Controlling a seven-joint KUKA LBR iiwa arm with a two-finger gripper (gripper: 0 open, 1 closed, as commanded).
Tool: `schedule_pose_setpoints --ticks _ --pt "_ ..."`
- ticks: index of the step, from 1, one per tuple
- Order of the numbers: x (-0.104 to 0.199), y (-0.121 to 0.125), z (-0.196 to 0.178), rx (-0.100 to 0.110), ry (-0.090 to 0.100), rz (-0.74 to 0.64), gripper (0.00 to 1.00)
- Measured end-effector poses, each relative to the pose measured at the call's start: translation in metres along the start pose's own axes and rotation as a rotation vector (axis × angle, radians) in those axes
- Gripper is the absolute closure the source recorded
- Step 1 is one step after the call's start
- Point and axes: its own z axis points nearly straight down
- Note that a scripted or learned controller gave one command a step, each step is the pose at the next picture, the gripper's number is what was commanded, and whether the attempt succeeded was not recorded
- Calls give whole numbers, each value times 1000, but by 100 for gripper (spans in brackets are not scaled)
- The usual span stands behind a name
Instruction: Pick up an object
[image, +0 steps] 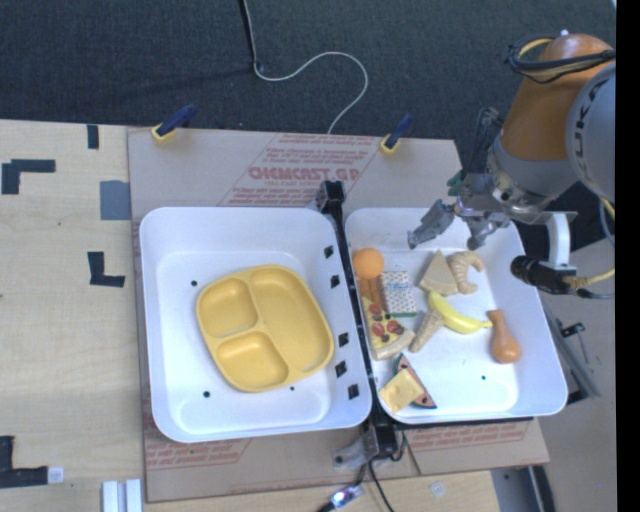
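The right bin (520, 395) holds several toy foods: an orange (368, 263), a pizza slice (380, 318), a small patterned packet (398, 291), a tan wedge (437, 275), a croissant-like piece (465, 270), a banana (457, 316), a brown drumstick (503, 338) and a cheese-like wedge (404, 389). My gripper (455, 228) hangs over the bin's far edge, above the tan wedge and croissant. Its fingers (428, 224) are spread apart with nothing between them.
The left bin (165, 300) holds a yellow divided plate (264, 326). A black divider (340, 290) runs between the bins. Both bins rest on cardboard held by blue-and-yellow clamps (173, 122). A white cable (300, 68) loops behind.
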Motion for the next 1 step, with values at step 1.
schedule_pose_setpoints --ticks 1 --pt "0 2 -8 -13 -1 -3 0"
